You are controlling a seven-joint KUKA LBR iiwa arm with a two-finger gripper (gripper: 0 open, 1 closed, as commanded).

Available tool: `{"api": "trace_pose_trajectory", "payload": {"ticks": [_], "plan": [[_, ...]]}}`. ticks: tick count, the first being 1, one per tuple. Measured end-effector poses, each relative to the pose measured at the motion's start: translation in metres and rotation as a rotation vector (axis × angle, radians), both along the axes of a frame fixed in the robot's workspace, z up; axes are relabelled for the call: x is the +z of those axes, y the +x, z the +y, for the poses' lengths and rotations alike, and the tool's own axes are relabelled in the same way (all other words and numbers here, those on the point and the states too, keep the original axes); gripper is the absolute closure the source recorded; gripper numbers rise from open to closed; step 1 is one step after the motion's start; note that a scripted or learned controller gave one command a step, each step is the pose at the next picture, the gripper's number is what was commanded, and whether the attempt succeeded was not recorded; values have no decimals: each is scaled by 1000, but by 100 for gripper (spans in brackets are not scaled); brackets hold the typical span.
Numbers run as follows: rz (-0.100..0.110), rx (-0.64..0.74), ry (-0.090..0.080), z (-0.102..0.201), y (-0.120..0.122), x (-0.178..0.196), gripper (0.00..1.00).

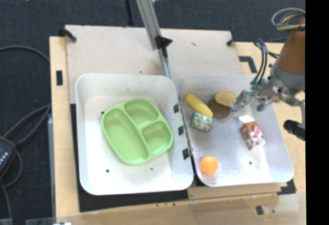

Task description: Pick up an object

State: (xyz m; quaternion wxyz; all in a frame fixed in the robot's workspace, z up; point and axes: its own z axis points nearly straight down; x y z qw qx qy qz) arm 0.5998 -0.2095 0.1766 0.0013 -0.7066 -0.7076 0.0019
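Single fixed overhead camera, slanted down, both white bins (87,116) in frame

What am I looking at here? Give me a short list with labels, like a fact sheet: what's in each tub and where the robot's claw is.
left bin: holds a green divided plate
right bin: holds five things
banana: yellow, near the divider
can: green label, just below the banana
yellow-and-brown item: right of the banana, type unclear
small carton: red and white, lying on the bin floor
orange ball: near the front edge
gripper: over the right bin's far side, holding nothing visible
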Motion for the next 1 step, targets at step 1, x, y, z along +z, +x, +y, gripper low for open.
{"api": "trace_pose_trajectory", "payload": {"ticks": [1], "plan": [[-1, -2, -1, -3, -5, -43, 0]]}}
